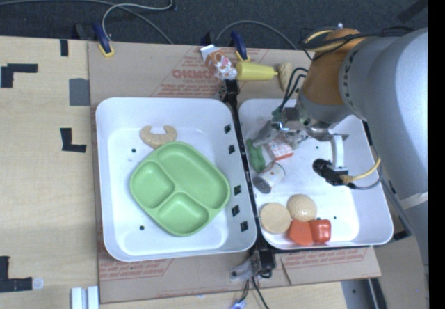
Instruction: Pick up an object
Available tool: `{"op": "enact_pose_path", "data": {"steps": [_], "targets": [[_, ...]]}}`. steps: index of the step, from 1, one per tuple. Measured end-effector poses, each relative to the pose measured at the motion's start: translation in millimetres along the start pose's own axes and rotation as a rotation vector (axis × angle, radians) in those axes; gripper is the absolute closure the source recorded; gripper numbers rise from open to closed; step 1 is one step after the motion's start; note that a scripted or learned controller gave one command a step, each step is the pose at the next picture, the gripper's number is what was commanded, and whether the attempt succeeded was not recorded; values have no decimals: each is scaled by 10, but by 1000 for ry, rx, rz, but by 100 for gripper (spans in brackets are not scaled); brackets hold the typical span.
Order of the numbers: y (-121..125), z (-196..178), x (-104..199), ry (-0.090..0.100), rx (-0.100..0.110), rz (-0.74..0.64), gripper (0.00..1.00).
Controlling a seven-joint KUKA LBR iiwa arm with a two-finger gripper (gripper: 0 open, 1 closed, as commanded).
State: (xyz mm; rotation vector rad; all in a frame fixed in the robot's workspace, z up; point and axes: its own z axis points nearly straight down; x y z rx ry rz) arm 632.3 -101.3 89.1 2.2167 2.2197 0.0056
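My gripper point(272, 133) is low over the upper left part of the right bin point(361, 189), reaching in under the orange wrist band. Right beneath it lie a white and orange packet point(281, 152), a green item point(255, 159) and a small grey cup point(268, 177) on its side. The view does not show whether anything is between its tips. At the bin's front sit two round beige pieces point(275, 218) point(302, 207) and an orange-red block point(310, 232).
The left bin point(115, 161) holds a green divided plate point(179, 188) and a beige crescent point(158, 136). A yellow toy point(256, 72) and a small packet point(220, 61) lie on the cardboard behind the bins. A black clip divider point(240, 161) runs between the bins.
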Motion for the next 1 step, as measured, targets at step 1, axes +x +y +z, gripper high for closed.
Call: {"op": "enact_pose_path", "data": {"steps": [1], "targets": [[16, -115, 18, 3, -3, -1, 100]]}}
